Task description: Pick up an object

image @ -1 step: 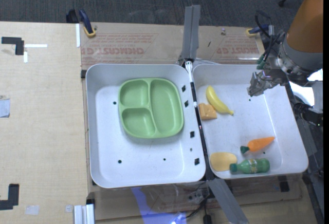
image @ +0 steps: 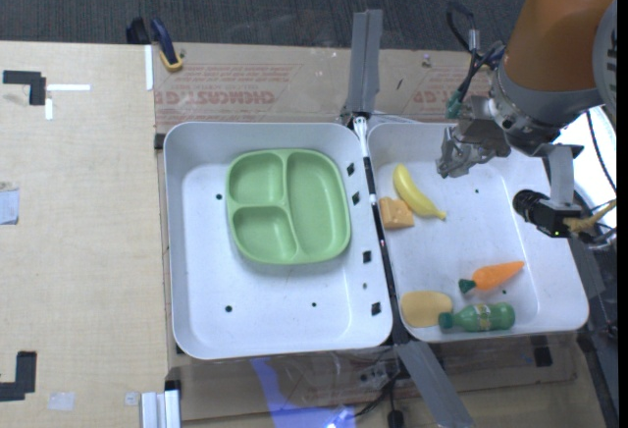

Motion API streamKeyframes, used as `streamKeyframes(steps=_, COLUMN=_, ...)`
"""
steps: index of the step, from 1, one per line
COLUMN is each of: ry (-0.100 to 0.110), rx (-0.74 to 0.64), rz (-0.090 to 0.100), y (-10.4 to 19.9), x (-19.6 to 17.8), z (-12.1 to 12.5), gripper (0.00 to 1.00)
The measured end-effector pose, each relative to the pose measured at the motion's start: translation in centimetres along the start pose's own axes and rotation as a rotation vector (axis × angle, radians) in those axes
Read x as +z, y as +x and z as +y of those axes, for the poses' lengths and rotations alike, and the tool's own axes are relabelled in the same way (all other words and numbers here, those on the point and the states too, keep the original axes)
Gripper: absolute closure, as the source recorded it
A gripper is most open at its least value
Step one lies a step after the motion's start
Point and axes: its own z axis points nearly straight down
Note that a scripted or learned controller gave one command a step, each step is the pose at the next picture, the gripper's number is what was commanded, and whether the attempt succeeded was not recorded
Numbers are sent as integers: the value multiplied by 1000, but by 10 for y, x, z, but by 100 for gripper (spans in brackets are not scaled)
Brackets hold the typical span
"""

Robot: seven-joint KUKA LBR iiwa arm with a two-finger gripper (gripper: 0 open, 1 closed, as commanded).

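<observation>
Gripper (image: 459, 159) hangs over the far part of the right bin (image: 549, 318), beyond and to the right of the banana (image: 418, 193); whether it is apart or together I cannot tell, and nothing shows between its tips — it holds none of the objects. Grey arm (image: 569, 24) with its orange band rises from it toward the upper right.

Taking the banana as the landmark and going from the near rim outward: nearest the viewer, well toward the front from the banana, a green bottle (image: 478, 318) lies on its side by the right bin's near wall, touching or just beside a pale yellow rounded piece (image: 426, 308) on its left. A little farther in, an orange carrot (image: 494, 275) with a green end lies just beyond the bottle, to the right of the banana and nearer than it. Then an orange-yellow wedge (image: 396, 213) sits touching the banana's left side, against the wall that divides the bins. The banana itself lies tilted, its far end toward the left.

Left of the banana, across the divider, the left bin (image: 196, 318) holds a green divided plate (image: 288, 206) — three compartments, set toward the bin's far half.
</observation>
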Motion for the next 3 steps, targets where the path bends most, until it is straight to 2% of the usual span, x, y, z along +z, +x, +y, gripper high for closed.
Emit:
streamKeyframes(steps=1, ry=2, rx=-238, rz=1, y=15, x=89, z=37, gripper=0)
streamKeyframes(steps=2, ry=2, rx=-266, rz=1, y=-1, x=96, z=6, gripper=0)
streamKeyframes(steps=3, ry=2, rx=-249, rz=1, y=-14, x=96, z=1, gripper=0)
